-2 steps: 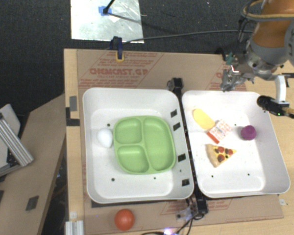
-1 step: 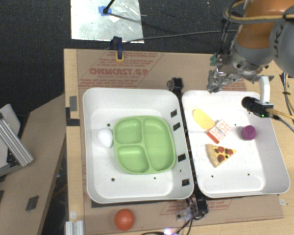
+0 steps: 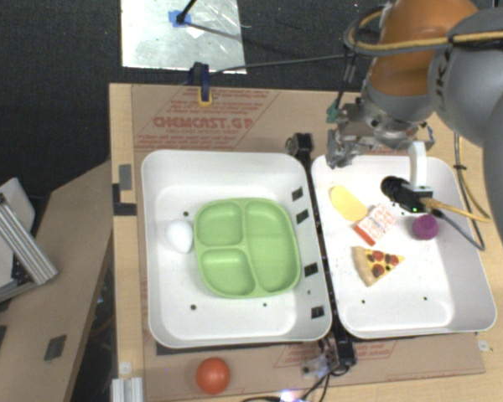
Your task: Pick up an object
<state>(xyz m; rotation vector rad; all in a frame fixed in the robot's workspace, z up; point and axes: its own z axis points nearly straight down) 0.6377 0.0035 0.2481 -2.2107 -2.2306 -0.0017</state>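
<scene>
**Tool parked at the back corner of the right bin, nothing in it**

So the tool (image 3: 342, 152) hangs over the back left corner of the right bin (image 3: 423, 304). Honestly can't tell how far open it is from this angle, and I see nothing in it or touching it.

Closest grab candidate is the yellow oblong piece (image 3: 348, 202), just in front of the tool. Next to that lies a red-and-white packet (image 3: 375, 221), then a pizza slice toy (image 3: 375, 264) nearer the front, and a purple ball (image 3: 425, 226) off to the right.

The left bin (image 3: 163, 308) has a green divided plate (image 3: 246, 246) with a white ball (image 3: 179, 235) touching its left edge. Both bins sit on a cardboard-covered tabletop (image 3: 235, 124), with an orange ball (image 3: 213, 374) loose out front. The backdrop is dark.
</scene>
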